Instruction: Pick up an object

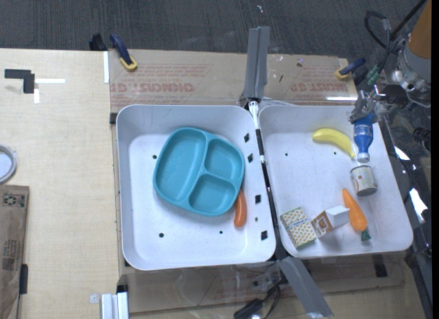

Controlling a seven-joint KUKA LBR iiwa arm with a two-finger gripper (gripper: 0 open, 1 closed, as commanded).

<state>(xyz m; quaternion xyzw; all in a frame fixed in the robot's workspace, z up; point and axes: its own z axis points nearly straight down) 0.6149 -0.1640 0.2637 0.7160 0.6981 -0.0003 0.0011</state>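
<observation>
two bins (130,194) (398,242), one plate (199,171), two carrots (240,211) (354,213), one banana (334,139), one bottle (362,139), one can (364,180), two small cartons (298,227) (330,221)

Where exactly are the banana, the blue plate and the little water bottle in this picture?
banana (333,138): camera view, middle of its curved yellow body, right bin.
blue plate (199,171): camera view, on the ridge where its three compartments meet, left bin.
water bottle (363,137): camera view, on its blue label, by the right bin's far right side.
</observation>
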